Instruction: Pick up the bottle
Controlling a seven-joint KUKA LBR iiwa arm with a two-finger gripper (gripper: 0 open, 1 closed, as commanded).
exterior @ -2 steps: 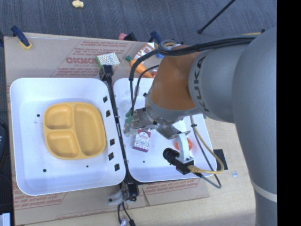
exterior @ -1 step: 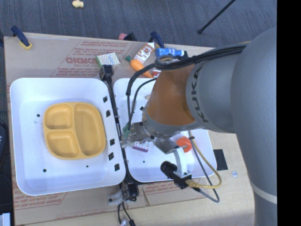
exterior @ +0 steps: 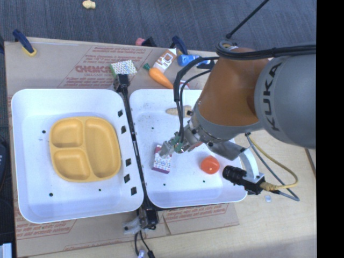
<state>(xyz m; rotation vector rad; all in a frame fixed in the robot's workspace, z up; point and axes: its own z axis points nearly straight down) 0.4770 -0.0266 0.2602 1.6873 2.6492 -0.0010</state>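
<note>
Right now the gripper (exterior: 176,145) hangs just over what looks like the small purple and white bottle (exterior: 162,160), in the bin (exterior: 161,195) nearest the arm. I cannot tell if the gripper is open or closed. It should go down slowly and squeeze the bottle's middle, staying away from the orange ball (exterior: 209,165).

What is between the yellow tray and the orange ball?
In the camera view, a small pink and white box lies there, with the end effector right by it.

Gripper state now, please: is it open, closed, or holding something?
Gripper: cannot be told; it hangs over the right bin, beside a small purple box.
</note>
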